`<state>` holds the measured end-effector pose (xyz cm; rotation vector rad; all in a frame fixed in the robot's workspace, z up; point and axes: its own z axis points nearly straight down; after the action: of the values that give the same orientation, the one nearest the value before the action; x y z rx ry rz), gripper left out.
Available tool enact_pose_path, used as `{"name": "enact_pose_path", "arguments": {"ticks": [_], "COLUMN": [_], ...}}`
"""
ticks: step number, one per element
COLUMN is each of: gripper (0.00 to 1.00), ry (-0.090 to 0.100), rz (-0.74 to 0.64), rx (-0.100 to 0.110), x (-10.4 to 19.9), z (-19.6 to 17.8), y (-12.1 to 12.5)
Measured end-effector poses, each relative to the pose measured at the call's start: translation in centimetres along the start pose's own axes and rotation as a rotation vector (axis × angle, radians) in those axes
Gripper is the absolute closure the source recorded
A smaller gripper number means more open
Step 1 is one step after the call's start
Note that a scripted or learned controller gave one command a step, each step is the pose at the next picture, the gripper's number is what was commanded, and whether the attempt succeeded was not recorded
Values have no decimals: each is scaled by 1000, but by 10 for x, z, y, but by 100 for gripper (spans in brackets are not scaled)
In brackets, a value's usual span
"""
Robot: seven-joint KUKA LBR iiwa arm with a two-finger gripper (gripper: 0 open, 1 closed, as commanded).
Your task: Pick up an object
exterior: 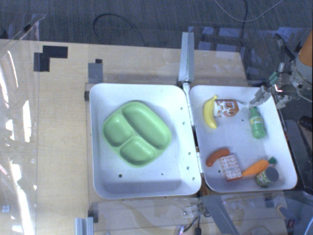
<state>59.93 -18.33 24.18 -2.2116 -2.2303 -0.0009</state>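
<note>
The right bin point(288, 146) holds a yellow banana point(210, 111), a small brown and white carton point(226, 107), a green bottle point(256, 123), a red sausage point(217, 156), a wafer packet point(230, 167), a carrot point(257, 168) and a small jar point(267, 176). My gripper point(270, 98) hangs over the bin's far right corner, just above and to the right of the green bottle. Its fingers point(259, 96) are spread open with nothing between them.
The left bin point(102, 180) holds a green divided plate point(137, 132). A metal post point(186, 58) stands behind the seam between the bins. A clear panel runs along the bench's left side.
</note>
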Motion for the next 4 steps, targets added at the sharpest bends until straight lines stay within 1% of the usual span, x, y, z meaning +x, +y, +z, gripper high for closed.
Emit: {"name": "enact_pose_path", "arguments": {"ticks": [1,2,3,4], "gripper": [0,100,100,0], "ry": [0,-3,-1,-1], "rz": [-208,-212,-191,-191], "rx": [-2,-13,-4,-4], "x": [-20,-21,36,36], "z": [131,116,38,38], "y": [-8,-3,6,6]}}
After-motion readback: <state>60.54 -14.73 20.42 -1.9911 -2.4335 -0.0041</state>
